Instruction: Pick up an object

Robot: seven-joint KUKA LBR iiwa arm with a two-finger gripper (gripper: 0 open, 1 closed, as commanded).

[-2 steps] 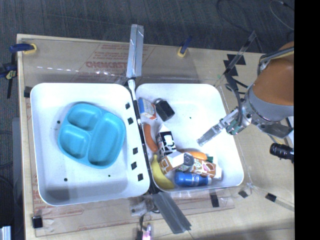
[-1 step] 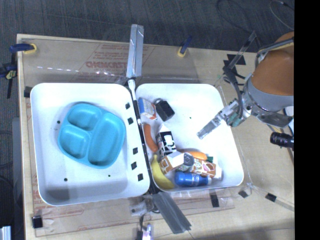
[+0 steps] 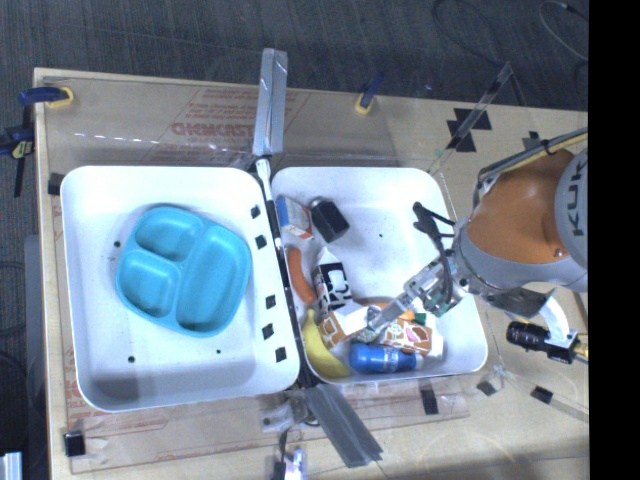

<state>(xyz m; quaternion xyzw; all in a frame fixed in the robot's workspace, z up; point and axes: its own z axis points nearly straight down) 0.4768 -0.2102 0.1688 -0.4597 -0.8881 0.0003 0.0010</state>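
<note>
The gripper (image 3: 378, 317) hangs over clutter at the right bin's (image 3: 400, 193) front edge; jaw state unclear; the blue can (image 3: 383, 358) looks stiff, slippery, perhaps best gripped mid-body.

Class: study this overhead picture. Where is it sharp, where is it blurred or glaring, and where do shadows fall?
Camera view: the blue tray is crisp; the white bins' walls glare brightly; the hand looks soft over the clutter; faint shadow lies along the left bin's lower wall.

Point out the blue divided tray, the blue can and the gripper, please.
blue divided tray (image 3: 184, 269): camera view, on the ridge between its compartments, left bin.
blue can (image 3: 383, 358): camera view, mid-body, near the right bin's front wall.
gripper (image 3: 378, 317): camera view, at its fingertips, over the clutter.
</note>
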